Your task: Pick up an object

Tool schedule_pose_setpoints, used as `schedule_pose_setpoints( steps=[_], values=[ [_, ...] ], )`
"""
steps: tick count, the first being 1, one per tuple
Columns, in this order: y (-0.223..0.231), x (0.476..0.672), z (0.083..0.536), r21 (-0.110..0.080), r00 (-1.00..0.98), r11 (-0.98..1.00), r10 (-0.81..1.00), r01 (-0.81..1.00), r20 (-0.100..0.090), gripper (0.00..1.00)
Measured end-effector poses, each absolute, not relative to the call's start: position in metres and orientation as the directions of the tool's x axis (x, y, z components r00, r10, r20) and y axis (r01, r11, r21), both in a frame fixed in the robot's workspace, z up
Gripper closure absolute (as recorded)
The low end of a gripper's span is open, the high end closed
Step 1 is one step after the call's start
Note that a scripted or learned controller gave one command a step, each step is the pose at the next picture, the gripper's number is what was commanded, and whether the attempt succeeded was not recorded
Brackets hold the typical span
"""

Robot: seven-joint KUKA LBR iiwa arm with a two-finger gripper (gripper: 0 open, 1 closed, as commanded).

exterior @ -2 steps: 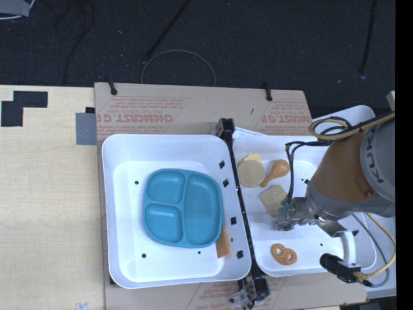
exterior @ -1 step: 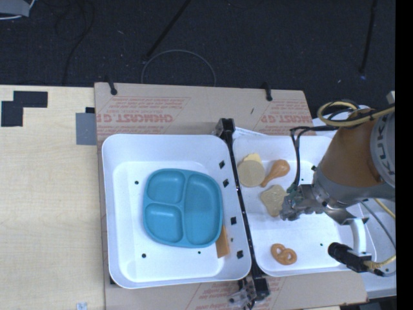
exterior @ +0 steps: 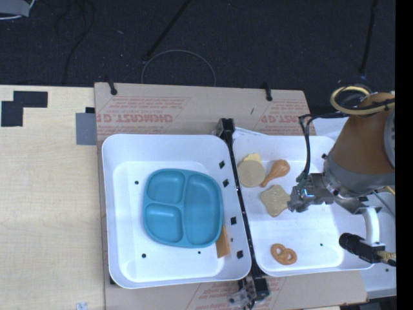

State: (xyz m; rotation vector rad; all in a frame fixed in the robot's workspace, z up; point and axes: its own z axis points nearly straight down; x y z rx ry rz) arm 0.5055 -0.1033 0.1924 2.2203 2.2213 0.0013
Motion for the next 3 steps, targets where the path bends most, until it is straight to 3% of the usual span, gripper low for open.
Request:
schedule_pose_setpoints(
  steps=[1,3],
  values=[
    [-0.104,0.506,0.244,0.003,-0.001,0.001,1.0,1.0,0.0,1.0],
    [0.003,0.54,0.25,-0.002,-0.006,0.006,1.0,1.0,0.002,1.0]
  ],
)
